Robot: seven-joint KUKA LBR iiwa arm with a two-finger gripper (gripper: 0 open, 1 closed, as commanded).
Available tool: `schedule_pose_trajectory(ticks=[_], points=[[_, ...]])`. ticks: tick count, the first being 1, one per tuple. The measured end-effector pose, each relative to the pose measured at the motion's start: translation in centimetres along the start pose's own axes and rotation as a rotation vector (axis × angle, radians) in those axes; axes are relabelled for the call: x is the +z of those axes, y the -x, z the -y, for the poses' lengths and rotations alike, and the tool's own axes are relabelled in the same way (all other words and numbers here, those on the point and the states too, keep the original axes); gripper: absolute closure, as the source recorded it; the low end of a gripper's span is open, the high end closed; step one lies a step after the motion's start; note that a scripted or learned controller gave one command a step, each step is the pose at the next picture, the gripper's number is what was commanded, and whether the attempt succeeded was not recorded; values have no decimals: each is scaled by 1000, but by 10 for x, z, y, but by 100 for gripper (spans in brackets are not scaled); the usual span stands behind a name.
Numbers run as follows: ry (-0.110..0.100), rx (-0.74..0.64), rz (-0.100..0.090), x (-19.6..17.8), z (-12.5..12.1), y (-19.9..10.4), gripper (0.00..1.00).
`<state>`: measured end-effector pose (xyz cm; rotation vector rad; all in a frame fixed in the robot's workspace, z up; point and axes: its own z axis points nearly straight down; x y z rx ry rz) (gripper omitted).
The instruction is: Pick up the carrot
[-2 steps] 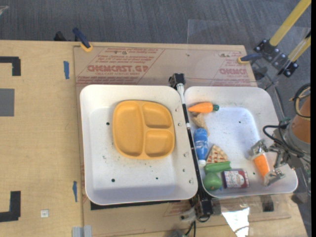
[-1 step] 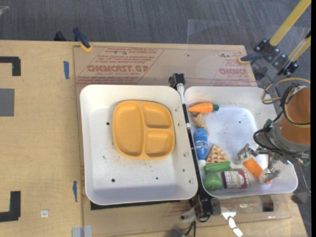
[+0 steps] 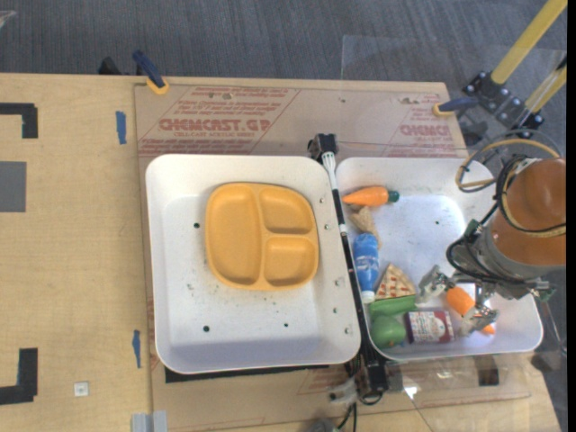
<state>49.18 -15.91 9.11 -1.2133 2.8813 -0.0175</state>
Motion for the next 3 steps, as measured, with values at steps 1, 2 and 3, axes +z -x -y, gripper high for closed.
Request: schedule_pose_trajectory(ticks=[1,2,3], points=[[-5,0,14,-13,0,7,100],[-3,0,13,-12,0,7,0],[-10,-305,10,-4,1,12,0]])
